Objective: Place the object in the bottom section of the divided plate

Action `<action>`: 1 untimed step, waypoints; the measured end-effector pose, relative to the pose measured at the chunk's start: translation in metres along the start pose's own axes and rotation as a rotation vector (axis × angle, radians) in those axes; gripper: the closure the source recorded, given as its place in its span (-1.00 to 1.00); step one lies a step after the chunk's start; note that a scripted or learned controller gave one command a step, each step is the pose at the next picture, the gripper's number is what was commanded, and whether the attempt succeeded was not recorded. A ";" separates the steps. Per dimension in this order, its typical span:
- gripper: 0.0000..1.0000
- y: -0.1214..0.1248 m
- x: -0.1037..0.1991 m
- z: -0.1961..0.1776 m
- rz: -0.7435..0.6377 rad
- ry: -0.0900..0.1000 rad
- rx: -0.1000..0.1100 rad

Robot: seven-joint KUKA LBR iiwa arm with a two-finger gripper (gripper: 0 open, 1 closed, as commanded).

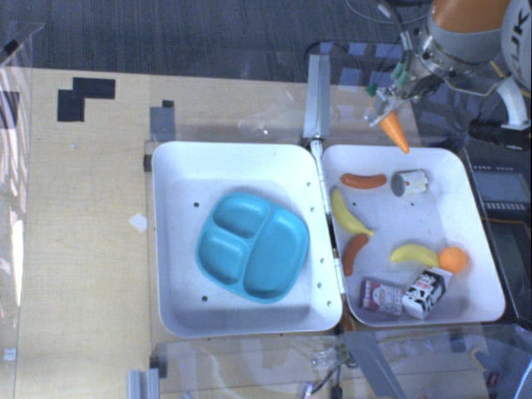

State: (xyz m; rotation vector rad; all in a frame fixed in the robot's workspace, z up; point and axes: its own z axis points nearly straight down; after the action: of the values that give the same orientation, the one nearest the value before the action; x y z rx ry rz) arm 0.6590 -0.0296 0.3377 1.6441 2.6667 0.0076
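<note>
The claw [387, 109], clamped on a carrot [396, 131], should cross to the blue plate [252, 247] and lower it gently.

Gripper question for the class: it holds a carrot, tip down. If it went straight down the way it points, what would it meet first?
Probably the back rim of the right bin, just under the carrot that the gripper holds; depth is uncertain.

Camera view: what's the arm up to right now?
The gripper is raised over the right bin's far edge with an orange carrot hanging from its fingers. The blue divided plate sits in the left bin with nothing on it. Sausages, bananas, a can and cartons remain in the right bin.
</note>
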 end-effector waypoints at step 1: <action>1.00 -0.036 -0.060 -0.017 0.138 0.000 0.003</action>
State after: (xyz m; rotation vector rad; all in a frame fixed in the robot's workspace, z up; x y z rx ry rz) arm 0.6534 -0.0998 0.3550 1.8255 2.5480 0.0044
